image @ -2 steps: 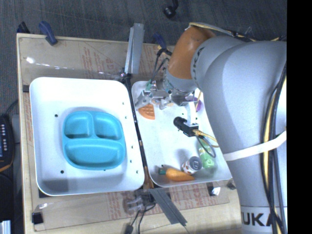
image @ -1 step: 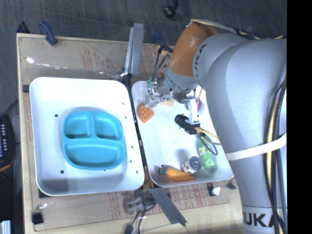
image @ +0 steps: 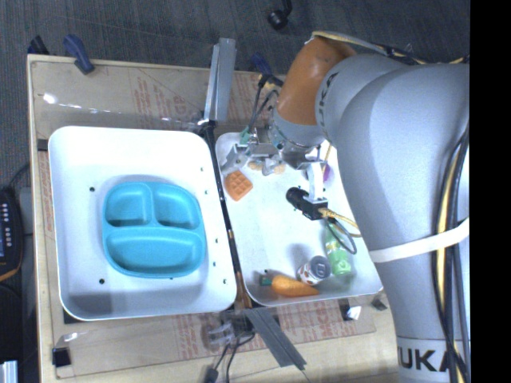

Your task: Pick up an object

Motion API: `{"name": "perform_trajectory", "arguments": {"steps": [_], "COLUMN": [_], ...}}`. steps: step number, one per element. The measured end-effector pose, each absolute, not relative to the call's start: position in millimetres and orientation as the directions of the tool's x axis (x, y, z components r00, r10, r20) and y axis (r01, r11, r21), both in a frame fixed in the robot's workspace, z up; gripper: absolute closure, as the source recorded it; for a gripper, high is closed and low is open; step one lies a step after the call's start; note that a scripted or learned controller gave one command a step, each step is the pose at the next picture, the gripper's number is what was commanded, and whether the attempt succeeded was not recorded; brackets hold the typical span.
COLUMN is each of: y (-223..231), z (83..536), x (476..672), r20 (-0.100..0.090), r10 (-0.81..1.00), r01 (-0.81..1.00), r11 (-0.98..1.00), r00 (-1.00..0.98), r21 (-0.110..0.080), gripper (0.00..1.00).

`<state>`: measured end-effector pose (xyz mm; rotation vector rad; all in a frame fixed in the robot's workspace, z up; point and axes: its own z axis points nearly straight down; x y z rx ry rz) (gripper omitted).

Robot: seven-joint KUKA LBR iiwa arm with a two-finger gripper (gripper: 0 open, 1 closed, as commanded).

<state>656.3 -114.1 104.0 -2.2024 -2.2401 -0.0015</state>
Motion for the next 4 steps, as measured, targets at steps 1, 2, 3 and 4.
{"name": "perform_trajectory", "arguments": {"steps": [1, 2, 3, 4], "y": [-113.1, -113.1, -120.5, -119.8], "z": [114.1, 114.1, 91.0, 101.0], "x": [656.7, 656.7, 625.0, 625.3], "r20": [0.001, 0.001, 0.0, 0.0], "r10": [1.0, 1.0, 1.0, 1.0], "r01": [1.0, 1.0, 1.0, 1.0], "r11": [0.021, 0.022, 0.008, 0.01], "r00": [-0.021, -0.022, -0.008, -0.01], "r21": [0.001, 0.001, -0.005, -0.006], "gripper": [1.0, 0.0, 0.0, 1.0]}}
